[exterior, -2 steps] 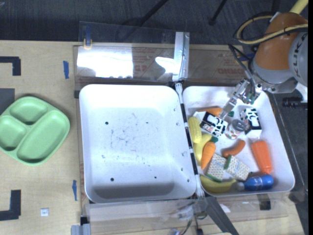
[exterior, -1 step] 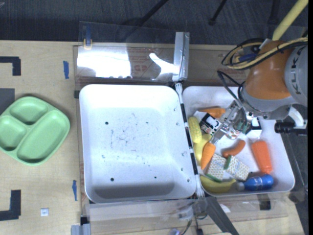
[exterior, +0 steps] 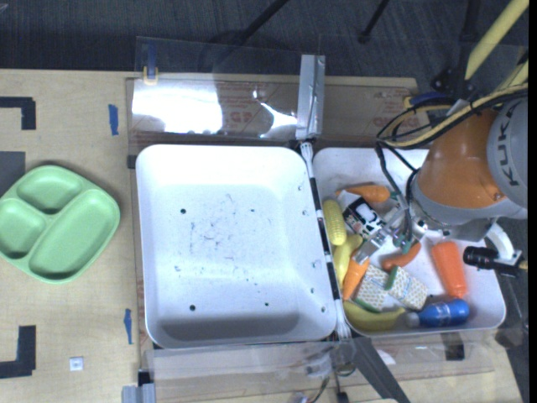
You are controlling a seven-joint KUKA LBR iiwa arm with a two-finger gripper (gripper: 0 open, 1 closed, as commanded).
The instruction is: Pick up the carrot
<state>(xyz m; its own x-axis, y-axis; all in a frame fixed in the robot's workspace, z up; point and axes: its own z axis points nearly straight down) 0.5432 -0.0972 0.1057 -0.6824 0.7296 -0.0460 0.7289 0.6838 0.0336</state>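
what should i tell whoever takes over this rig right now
Hand: low in the right bin, among the toys; whether it is open or shut cannot be told, and nothing is seen held in it.
Carrot: lying in the right bin, to the camera's right of the hand, apart from it.
Also in that bin: corn cob, banana, blue bottle. The left bin and the green tray are not involved.
Done: the arm has reached the right bin.
Left: grasp the carrot and lift it.
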